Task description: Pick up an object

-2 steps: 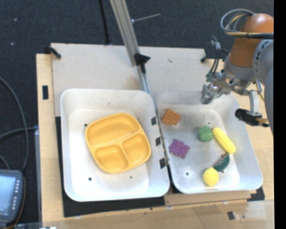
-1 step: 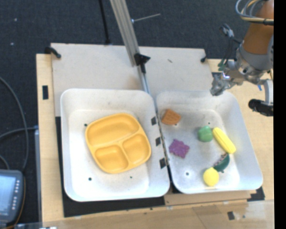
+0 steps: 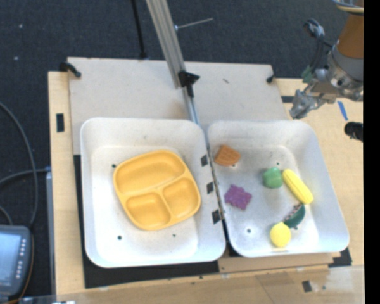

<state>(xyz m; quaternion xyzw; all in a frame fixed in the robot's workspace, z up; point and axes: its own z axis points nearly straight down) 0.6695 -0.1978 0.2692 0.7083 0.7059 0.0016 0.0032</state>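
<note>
Nearest us in the right bin [image 3: 329, 230] we see a round yellow lemon [image 3: 280, 235], smooth and matte. Touching it, up and to the right, lies a dark green piece [image 3: 296, 216], thin and curved. Next comes a corn cob [image 3: 297, 186], long and yellow, lying on a slant with its lower end by the dark green piece. A green ball [image 3: 273, 178] sits against the cob's upper left side. Left of these, apart from them, a purple piece [image 3: 238, 197] with a knobbly edge lies flat on the bin floor. Farther back, near the bin's left wall, lies an orange waffle [image 3: 227, 156], squarish and ridged.

In the left bin [image 3: 95, 233] we see a yellow tray [image 3: 156, 189] with three compartments, set at a slant.

Beyond the right bin's far right corner, the gripper [image 3: 302, 108] hangs over the bench [image 3: 139, 87], outside the bin. We cannot tell whether its fingers are apart or together.
</note>
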